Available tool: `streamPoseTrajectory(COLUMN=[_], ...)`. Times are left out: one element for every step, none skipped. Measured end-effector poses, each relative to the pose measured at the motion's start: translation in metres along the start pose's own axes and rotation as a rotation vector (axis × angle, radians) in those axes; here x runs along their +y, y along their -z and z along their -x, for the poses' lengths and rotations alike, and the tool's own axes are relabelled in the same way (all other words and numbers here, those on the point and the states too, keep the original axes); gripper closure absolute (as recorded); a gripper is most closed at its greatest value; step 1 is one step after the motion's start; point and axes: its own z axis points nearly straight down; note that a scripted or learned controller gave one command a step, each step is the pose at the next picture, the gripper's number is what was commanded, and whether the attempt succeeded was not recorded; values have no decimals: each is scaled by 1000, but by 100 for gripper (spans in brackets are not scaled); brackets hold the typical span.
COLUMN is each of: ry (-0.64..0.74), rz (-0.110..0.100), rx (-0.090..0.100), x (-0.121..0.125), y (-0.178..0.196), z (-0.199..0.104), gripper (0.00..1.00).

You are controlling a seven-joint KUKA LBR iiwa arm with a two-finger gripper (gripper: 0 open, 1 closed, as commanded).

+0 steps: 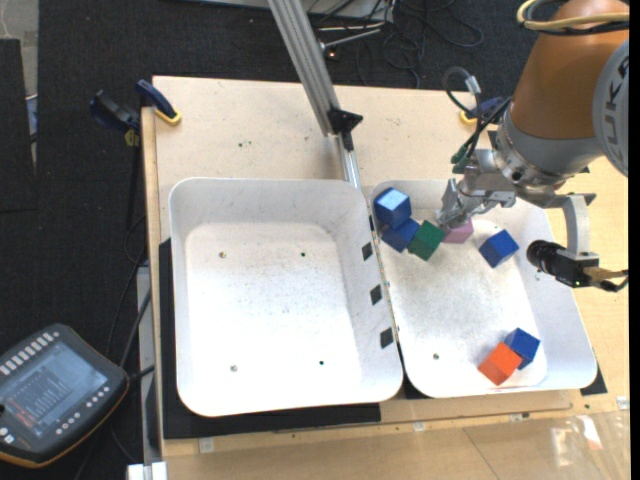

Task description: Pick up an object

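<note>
My gripper [453, 214] hangs low over the far side of the right bin [470, 368], right above a pink block [459, 231] and touching or nearly touching it. A green block [426, 240] lies just left of the pink one. Two blue blocks sit further left: a light blue one [392, 206] and a darker one [401, 234] against the bin's left wall. Another blue block [498, 248] rests to the right of the gripper. Near the front right corner an orange block [500, 365] sits against a blue block [522, 346].
The left bin [200, 268] stands beside the right one. A slanted metal pole [305, 48] runs down to the bins' far edge. A teach pendant [50, 393] lies at the lower left. Clamps [150, 103] sit on the bench's far left corner.
</note>
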Motion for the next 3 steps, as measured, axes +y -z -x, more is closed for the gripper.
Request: streamPoseTrajectory(ry=[0,-1,-1], rz=[-2,-2,-2], rx=[-1,0,0], x=[25,49,65], y=[-22,-42,-58], z=[-47,-94,-142], gripper=[100,100,100])
